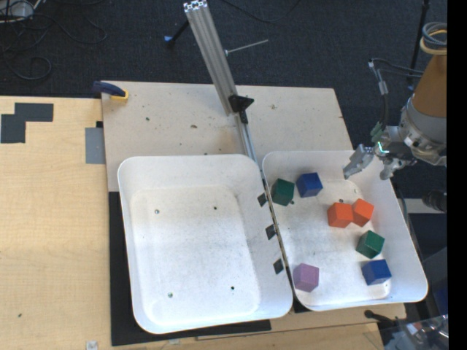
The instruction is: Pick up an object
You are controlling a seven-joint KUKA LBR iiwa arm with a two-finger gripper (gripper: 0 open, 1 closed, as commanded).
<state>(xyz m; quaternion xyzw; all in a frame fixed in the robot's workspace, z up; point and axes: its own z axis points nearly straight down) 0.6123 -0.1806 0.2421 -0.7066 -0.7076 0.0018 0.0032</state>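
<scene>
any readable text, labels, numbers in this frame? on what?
None readable.
The coloured blocks in the right bin have plain faces, e.g. the purple block and the two orange blocks.
Both bins and the aluminium rail carry no markings.
Black tabs along the divider are too small to show any print.

Even, bright overhead light; the two shallow white bins (146,195) glare slightly, shadows are soft, focus mildly grainy.

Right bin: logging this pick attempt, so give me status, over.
Gripper open, over right bin's far rim, holding nothing. Seven blocks loose inside; nearest: orange pair, blue block. Nothing blocking the descent.
</scene>
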